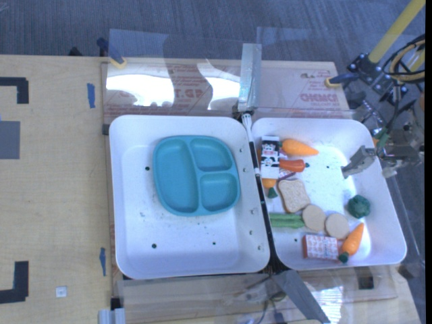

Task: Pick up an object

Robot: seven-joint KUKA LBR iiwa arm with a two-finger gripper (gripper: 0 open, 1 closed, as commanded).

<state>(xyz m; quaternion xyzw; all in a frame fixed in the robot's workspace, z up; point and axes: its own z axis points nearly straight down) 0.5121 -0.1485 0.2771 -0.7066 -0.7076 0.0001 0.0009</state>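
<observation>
The gripper (359,160) is hovering over the right bin (398,248), just above the green broccoli piece (358,206). Whether it is gripping anything, I cannot tell. The broccoli is lying nearest, toward the bin's near-right side.

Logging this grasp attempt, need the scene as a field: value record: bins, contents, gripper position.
left bin: holds a teal divided plate
right bin: toy food, mostly along its left and lower sides
top of right bin: carrot beside a black-and-white carton
middle: bread slice, green bean pod, two round crackers
lower right: second carrot, red box, broccoli
gripper: over the right bin's right side, above the broccoli
held object: none visible
</observation>
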